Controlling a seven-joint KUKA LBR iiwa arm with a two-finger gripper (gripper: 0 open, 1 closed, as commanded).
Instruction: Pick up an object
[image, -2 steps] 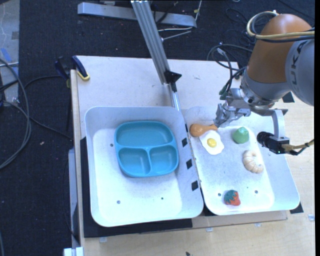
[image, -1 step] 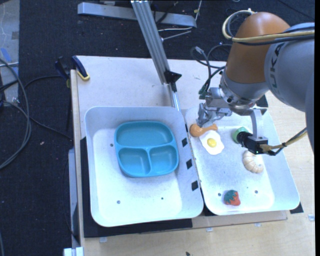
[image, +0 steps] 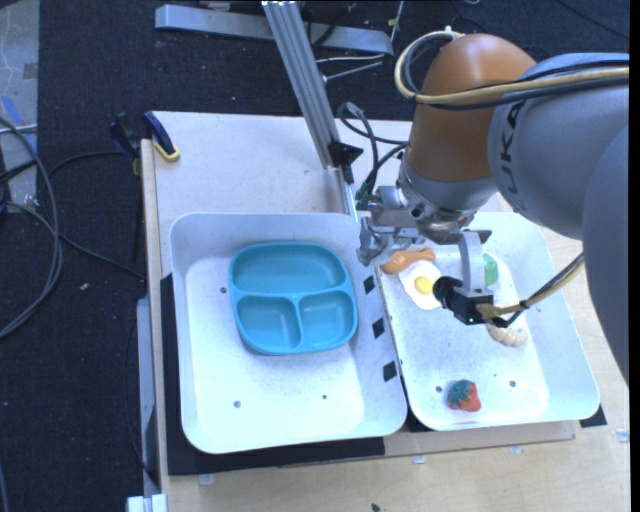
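Starting at the near edge: the right bin (image: 560, 395) has a little red thing with a green top, looks like a toy strawberry (image: 463, 396), sitting by itself near the front. Nothing is crowding it, so I'd guess it's the easiest target, though the arm isn't over it.

A bit further back in that same bin there's a pale, croissant-ish piece (image: 510, 336) just beside the black bit hanging off the wrist. Then a toy fried egg (image: 423, 288), an orange sausage-shaped piece (image: 404, 261) touching or nearly touching it, and a green thing (image: 489, 270) half hidden behind the tool. So the pickable stuff is all in the right bin, bunched toward its back half.

The left bin (image: 200, 400) just holds a blue divided plate (image: 294, 297) lying flat, with nothing in its three compartments as far as I can see.

The hand (image: 395, 240) hangs low over the back-left corner of the right bin, right above the sausage and egg, so my read is that it's lined up to go for one of those. Whether it's spread or pinched I honestly can't tell, since the wrist and cabling cover it. Nothing visibly in its grip.

Furthest back, the bench (image: 250, 160) is bare pale board with a slanted metal rail (image: 310, 90) rising from it.
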